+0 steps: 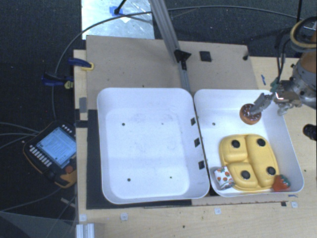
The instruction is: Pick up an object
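Gripper over right bin, grip unclear, finger at round brown donut, glossy yellow lumpy tray, small patterned cube.

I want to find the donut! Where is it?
The brown donut sits in the right bin, near its far right corner, just beyond the big yellow toy, with the gripper right beside it.
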{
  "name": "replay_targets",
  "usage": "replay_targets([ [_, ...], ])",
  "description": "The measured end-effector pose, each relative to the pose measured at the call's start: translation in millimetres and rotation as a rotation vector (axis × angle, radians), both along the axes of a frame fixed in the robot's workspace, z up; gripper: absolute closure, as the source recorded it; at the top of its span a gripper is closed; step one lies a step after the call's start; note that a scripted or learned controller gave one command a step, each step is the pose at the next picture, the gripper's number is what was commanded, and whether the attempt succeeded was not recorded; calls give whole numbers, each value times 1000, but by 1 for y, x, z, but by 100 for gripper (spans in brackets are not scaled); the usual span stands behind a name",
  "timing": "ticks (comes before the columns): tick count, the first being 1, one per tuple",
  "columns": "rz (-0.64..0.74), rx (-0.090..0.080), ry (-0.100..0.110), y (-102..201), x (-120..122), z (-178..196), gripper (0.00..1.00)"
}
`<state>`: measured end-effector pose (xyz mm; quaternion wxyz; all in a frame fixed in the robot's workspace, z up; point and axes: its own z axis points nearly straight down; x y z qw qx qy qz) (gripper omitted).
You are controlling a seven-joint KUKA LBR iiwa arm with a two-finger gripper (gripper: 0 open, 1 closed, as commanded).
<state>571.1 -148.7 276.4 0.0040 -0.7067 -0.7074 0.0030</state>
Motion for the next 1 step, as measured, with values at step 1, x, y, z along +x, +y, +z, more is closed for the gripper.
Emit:
replay_targets([
  [1,3,-2,-12,1,2,7,0],
])
